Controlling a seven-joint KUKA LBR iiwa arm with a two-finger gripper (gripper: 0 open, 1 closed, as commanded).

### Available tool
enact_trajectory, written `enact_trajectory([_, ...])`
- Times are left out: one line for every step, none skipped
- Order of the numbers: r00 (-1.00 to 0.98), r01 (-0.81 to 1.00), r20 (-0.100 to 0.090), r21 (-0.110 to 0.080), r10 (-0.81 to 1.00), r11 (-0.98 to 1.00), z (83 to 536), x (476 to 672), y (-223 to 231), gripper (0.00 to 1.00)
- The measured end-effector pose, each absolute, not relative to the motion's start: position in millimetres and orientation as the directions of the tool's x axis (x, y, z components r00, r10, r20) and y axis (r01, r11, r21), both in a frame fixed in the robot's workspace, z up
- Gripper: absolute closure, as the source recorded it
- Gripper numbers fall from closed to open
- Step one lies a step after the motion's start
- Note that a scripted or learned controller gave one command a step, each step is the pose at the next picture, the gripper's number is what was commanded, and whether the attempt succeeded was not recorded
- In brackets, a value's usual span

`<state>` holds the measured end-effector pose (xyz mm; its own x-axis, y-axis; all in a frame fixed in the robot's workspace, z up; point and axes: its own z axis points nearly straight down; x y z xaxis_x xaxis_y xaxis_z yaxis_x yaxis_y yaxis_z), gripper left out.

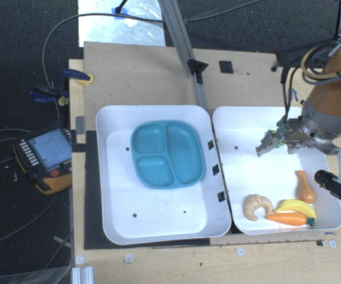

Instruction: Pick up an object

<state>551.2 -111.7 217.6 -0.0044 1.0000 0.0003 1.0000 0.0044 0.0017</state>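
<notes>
Dark carpet surrounds a brown bench that carries two shallow white bins side by side. The left bin contains one blue divided plate with three compartments, lying flat in the far half of the bin.

The right bin contains four food items grouped in its near right corner. A croissant lies at the left of the group. A carrot lies along the near wall, just right of the croissant. A banana lies just beyond the carrot, touching or nearly touching it. An orange, pear-shaped item lies beyond the banana, near the right wall.

The arm enters from the right, its orange band above the far right part of the right bin. The gripper is positioned over the bare middle of the right bin, pointing left, well apart from the food group. Nothing is visible between its fingers. Whether the fingers are spread or closed cannot be determined from this angle.

A handheld control unit lies on the carpet to the left of the bench. Clamps grip the left edge of the bench.
</notes>
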Motion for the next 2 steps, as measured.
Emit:
enact_trajectory([-0.002,1.000,0.001,-0.003,1.000,0.002,160.5,549.8,-102.2,0.00])
enact_trajectory([-0.001,1.000,0.001,-0.003,1.000,0.001,113.8,552.8,-93.9,0.00])
